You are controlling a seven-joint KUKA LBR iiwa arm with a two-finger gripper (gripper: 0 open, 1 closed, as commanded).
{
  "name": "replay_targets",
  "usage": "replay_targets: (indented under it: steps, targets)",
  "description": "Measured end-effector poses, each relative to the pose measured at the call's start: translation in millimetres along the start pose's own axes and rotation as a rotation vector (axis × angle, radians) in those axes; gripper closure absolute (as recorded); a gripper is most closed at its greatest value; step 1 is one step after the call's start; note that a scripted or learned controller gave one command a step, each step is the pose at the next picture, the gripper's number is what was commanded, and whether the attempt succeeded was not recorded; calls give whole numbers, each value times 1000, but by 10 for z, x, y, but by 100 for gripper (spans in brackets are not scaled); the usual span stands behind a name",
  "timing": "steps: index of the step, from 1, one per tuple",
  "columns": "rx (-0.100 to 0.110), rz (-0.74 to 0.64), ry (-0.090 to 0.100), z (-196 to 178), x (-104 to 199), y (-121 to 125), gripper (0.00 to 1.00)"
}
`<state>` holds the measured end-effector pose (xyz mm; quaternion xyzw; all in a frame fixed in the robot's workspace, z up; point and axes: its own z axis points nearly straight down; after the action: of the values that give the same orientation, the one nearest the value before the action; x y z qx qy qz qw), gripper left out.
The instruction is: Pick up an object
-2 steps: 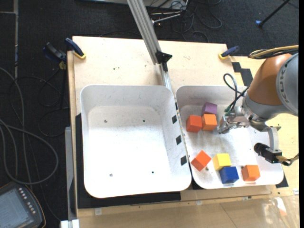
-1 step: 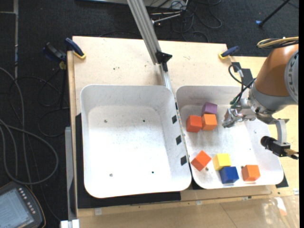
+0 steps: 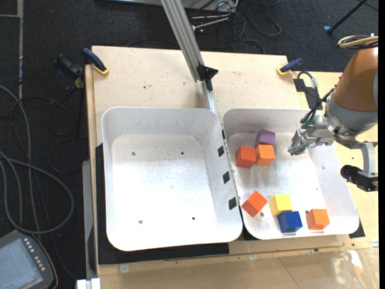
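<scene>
The gripper (image 3: 296,147) hangs over the right bin (image 3: 337,179), nothing between its fingers (apart or together, I cannot tell). Just left of the fingertips sit the purple cube (image 3: 265,138) and two orange cubes (image 3: 255,155); the yellow cube (image 3: 280,204) lies nearer me.

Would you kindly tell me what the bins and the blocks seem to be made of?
Bins: probably thin moulded plastic, white with a matte, scuffed look; rounded corners, shallow walls. Blocks: possibly foam or painted wood; flat, unshiny colours, crisp edges.
</scene>
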<state>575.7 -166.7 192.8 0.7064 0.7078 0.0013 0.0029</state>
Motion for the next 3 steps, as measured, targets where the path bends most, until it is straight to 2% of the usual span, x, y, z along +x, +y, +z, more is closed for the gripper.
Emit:
replay_targets:
  steps: [1,3]
  targets:
    - [-1,2,-1,-537,-87,-48,100]
    - [3,-6,3,-682,996,119,100]
